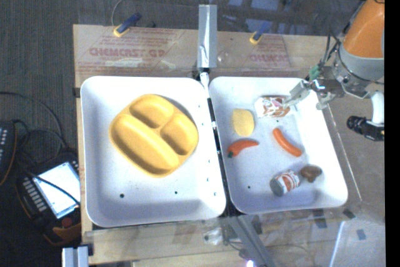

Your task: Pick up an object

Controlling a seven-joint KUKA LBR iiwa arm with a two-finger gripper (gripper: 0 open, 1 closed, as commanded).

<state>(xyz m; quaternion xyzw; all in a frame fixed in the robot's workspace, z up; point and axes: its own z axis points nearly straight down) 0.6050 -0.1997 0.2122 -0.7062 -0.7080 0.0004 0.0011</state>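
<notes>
The right bin (325, 134) holds several small items. A red and white packet (272, 106) lies near its far side. Beside it are a yellow chip-like piece (243, 122), a red-orange pepper (242, 146) and an orange sausage (287, 141). A small red and white can (285, 183) lies on its side by a brown lump (310, 172) near the front. My gripper (299, 92) hangs low over the bin's far right part, its tip right at the packet's right edge. Whether it touches the packet I cannot tell.
In the left bin (100, 184) sits a yellow divided plate (155, 133). A metal post (207, 40) stands behind the seam between the bins. The arm's orange band (369, 28) and grey wrist overhang the right bin's far right corner.
</notes>
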